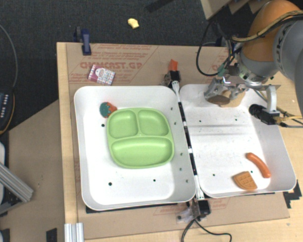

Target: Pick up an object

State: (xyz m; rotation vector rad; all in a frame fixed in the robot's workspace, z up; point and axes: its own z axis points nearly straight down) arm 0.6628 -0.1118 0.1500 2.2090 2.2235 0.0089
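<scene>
My gripper (pixel 223 91) hangs low over the back left corner of the right bin (pixel 227 140). A brown and tan lump (pixel 225 100) lies right under it, partly hidden by the gripper body. An orange sausage (pixel 258 164) and a tan toast-like piece (pixel 244 180) lie near the front right of that bin, well away from the gripper. In the left bin (pixel 91 150) rests a green divided plate (pixel 140 136), with a small teal and orange round object (pixel 108 109) beside its back left corner.
A black fitting with cables (pixel 262 114) sits at the right bin's right rim. Clamps (pixel 172 74) stand at the back between the bins. A pink card (pixel 101 74) and a blue clip (pixel 84 40) lie on the cardboard behind the left bin.
</scene>
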